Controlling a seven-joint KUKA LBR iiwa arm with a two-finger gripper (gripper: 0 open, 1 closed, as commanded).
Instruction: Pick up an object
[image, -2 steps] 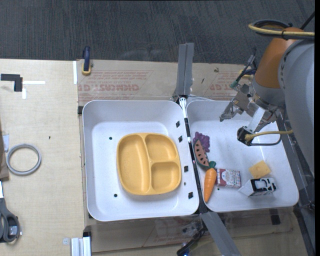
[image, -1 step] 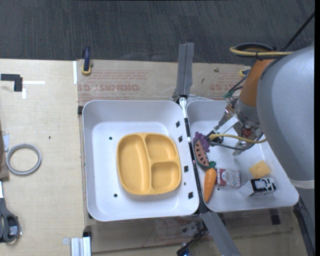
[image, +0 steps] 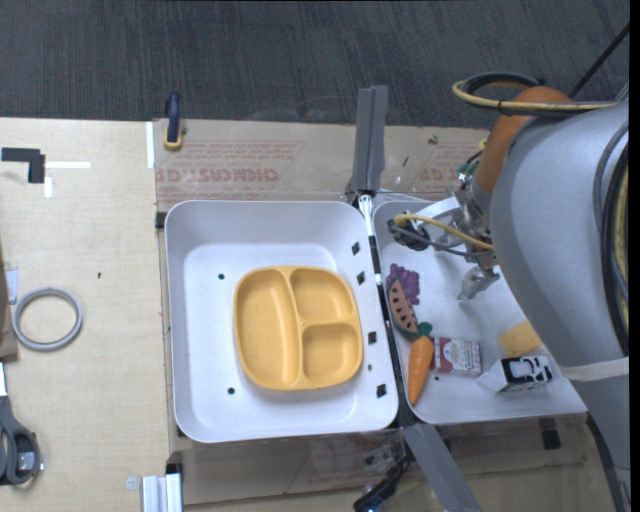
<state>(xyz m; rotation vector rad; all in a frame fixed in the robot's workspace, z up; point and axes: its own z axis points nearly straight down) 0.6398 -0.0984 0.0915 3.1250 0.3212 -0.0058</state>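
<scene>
1. Nearest, in the right bin (image: 470, 402): toy carrot (image: 419, 368), small red-and-white carton (image: 459, 356) just beside it, white-and-black piece (image: 522, 373) and yellow block (image: 520, 337) toward the arm.
2. Farther in: watermelon slice (image: 402, 306) and purple grapes (image: 404, 280) against the left wall.
3. Farther still: gripper (image: 478, 278) above bare bin floor, apart from every toy; carries nothing visible; apart or together, cannot tell.
4. Judged as the approach step, no pick made yet.
5. Next, probably: choose one toy, centre above it, descend, close.
</scene>
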